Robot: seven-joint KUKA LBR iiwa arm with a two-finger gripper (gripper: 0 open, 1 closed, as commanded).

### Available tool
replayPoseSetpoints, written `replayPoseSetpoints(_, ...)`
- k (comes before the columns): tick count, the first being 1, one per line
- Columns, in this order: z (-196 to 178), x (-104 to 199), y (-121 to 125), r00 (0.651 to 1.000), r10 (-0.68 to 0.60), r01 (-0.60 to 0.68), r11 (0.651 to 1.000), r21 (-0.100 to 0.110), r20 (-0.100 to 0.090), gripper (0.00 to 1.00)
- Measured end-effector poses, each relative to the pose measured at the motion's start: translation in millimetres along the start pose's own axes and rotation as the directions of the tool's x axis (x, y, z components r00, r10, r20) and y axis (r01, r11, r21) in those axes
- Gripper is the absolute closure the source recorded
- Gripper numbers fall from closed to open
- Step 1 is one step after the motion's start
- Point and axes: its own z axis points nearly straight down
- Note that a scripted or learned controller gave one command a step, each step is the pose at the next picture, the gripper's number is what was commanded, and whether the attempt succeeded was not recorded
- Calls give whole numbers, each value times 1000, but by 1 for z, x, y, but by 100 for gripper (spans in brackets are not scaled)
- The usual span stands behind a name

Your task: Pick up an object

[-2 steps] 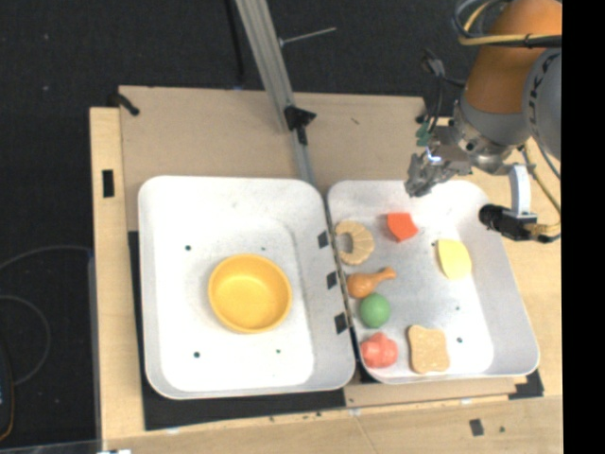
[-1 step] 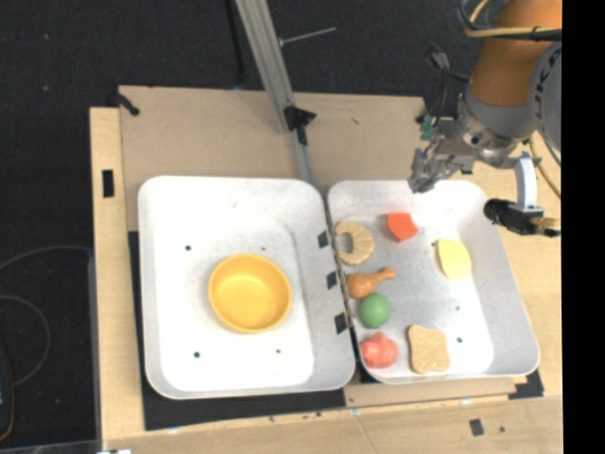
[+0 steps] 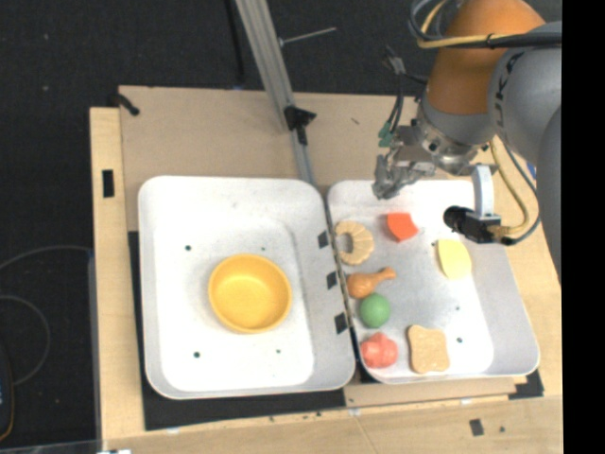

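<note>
The grey KUKA arm with its orange band (image 3: 477,41) is the largest thing in view, reaching in over the far edge of the right-hand shallow white bin (image 3: 501,348). Its two-finger gripper (image 3: 389,185) hangs above that bin's far left corner with nothing between the fingers; whether they stand apart or together cannot be told from this slant.

The left-hand shallow white bin (image 3: 170,206) carries a round yellow plastic bowl (image 3: 250,293) sitting upright near its middle, well apart from the gripper.

The candidates for picking lie scattered in the right bin, apart enough that the fingers could likely close around most of them singly. A pale yellow block (image 3: 455,258) lies near the bin's right side. A tan slice of toy bread (image 3: 428,348) lies flat at the near edge, just beside a red-pink rounded fruit (image 3: 380,350). A beige ring-shaped pastry (image 3: 355,242) and a brown toy drumstick (image 3: 370,281) rest against the left wall, which may crowd a grasp there. A green ball (image 3: 375,309) sits between the drumstick and the red fruit. The small orange-red block (image 3: 401,226) is nearest the gripper, just in front of it, and seems the likeliest target for a descent.
</note>
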Motion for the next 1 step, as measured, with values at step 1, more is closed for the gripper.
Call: replayPoseSetpoints(1, -6, 50, -3, 1000, -1, 1, 1000, 0, -1, 100)
